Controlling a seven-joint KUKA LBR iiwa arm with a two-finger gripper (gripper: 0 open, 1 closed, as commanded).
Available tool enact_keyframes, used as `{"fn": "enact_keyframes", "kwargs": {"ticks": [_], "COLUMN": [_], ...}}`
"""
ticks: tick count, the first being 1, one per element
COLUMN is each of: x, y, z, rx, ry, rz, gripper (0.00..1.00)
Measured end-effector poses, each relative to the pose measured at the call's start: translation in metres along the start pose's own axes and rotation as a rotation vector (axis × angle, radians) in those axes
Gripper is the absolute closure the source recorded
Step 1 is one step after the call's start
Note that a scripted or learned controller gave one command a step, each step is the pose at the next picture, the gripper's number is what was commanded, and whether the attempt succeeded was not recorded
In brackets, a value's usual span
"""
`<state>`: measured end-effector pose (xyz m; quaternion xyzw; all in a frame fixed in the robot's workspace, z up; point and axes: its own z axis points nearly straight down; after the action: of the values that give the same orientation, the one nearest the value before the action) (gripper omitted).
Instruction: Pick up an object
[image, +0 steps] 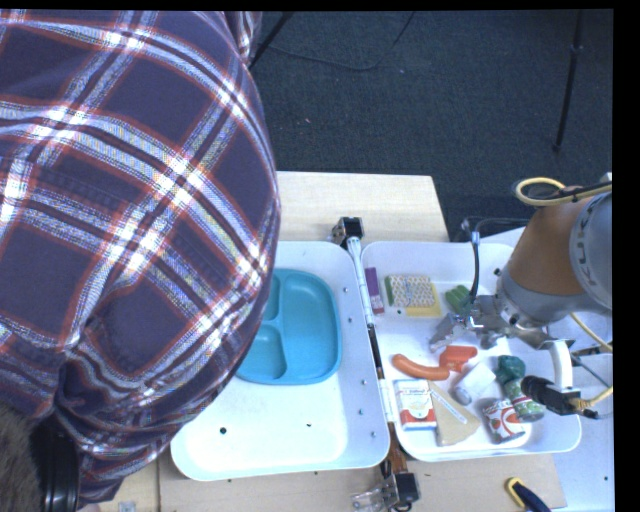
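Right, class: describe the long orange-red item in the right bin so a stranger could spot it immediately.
Start at the right white bin, the cluttered one under the arm. Near its middle, just above the small red-and-white carton, lies the orange-red sausage-shaped piece, stretched left to right. It is the one long, thin, rounded thing there; its neighbours are boxy or lumpy.

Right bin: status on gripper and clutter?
Gripper low in right bin, beside red piece; nothing seen between fingers. Orange sausage close by. Plaid-shirted person over left bin.
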<state>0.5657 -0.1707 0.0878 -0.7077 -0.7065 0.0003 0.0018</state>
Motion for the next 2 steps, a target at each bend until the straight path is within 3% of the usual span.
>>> {"fn": "enact_keyframes", "kwargs": {"ticks": [1, 2], "x": [-0.025, -0.013], "y": [0.057, -0.001], "z": [0.001, 0.000], "rx": [0.000, 0.000], "ry": [-0.001, 0.000], "rz": [-0.005, -0.003], "gripper": [0.00, 0.00]}}
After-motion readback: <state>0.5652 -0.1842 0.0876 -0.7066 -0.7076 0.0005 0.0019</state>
